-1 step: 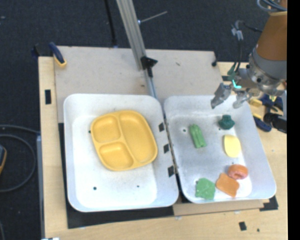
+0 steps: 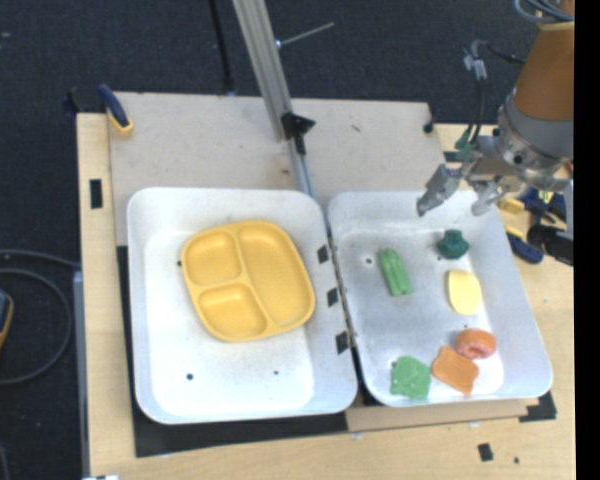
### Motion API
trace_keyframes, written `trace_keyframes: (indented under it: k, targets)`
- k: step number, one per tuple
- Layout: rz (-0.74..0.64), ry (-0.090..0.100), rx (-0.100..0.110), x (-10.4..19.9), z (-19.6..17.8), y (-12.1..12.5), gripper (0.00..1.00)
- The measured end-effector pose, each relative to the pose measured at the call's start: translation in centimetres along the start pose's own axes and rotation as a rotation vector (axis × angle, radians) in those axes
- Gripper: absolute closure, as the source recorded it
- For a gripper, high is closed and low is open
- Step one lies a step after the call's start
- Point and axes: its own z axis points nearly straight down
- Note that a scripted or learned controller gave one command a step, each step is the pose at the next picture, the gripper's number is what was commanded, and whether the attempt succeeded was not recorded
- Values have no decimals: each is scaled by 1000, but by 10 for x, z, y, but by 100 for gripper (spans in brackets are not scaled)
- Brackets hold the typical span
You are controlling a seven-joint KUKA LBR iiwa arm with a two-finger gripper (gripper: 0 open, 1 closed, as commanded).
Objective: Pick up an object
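My gripper [image 2: 458,194] hangs open over the far edge of the right bin [image 2: 380,218], with nothing between its two fingers. Just below and right of it lies a small dark green object [image 2: 452,243]. A green oblong piece [image 2: 393,271] rests near the bin's middle. A pale yellow piece [image 2: 464,291] lies to its right. At the near edge sit a light green piece [image 2: 411,377], an orange block [image 2: 454,369] and a reddish-orange round piece [image 2: 476,343].
The left bin [image 2: 160,368] holds a yellow three-compartment plate [image 2: 247,278]. A slanted metal pole [image 2: 265,58] rises from the back of the bench between the bins. Blue and yellow clamps [image 2: 535,228] stick out at the right side.
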Motion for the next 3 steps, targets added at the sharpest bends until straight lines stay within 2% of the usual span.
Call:
trace_keyframes:
  k: [1,3]
  targets:
    - [-1,-1,5,8,57,2,0]
    - [2,0,6,1,161,-18,0]
